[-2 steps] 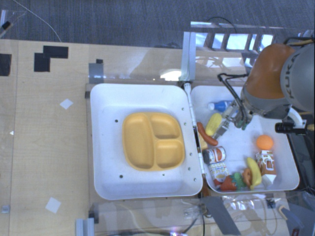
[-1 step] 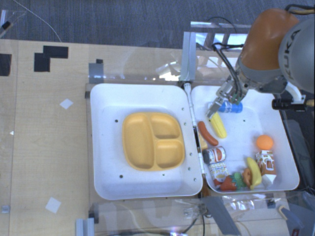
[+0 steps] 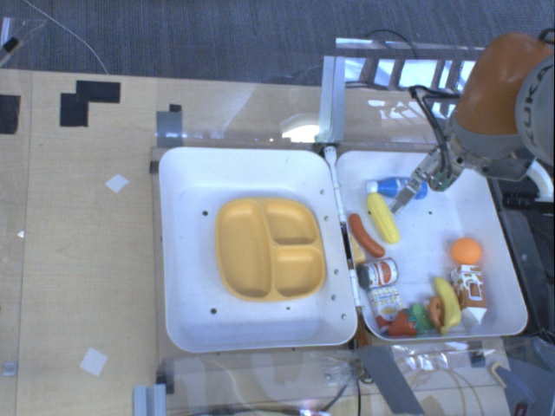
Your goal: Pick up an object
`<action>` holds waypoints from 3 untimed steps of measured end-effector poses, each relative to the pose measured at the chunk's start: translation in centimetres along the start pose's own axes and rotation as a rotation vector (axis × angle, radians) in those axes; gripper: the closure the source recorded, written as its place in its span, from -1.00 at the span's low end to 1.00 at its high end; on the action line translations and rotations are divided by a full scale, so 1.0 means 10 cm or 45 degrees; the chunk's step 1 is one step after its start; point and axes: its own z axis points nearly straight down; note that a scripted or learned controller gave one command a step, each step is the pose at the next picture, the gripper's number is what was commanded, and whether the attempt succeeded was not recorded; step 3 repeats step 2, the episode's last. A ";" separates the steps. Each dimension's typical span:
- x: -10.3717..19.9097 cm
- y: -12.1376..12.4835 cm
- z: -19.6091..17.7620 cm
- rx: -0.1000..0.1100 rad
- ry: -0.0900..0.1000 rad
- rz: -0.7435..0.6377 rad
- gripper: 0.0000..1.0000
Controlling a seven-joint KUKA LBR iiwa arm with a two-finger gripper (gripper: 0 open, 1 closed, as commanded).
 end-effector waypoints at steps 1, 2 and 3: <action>-0.05 -0.02 0.39 -0.015 -0.029 -0.255 -1.00; 0.13 -0.01 0.56 -0.017 -0.038 -0.270 -1.00; 0.13 -0.01 0.56 -0.017 -0.038 -0.270 -1.00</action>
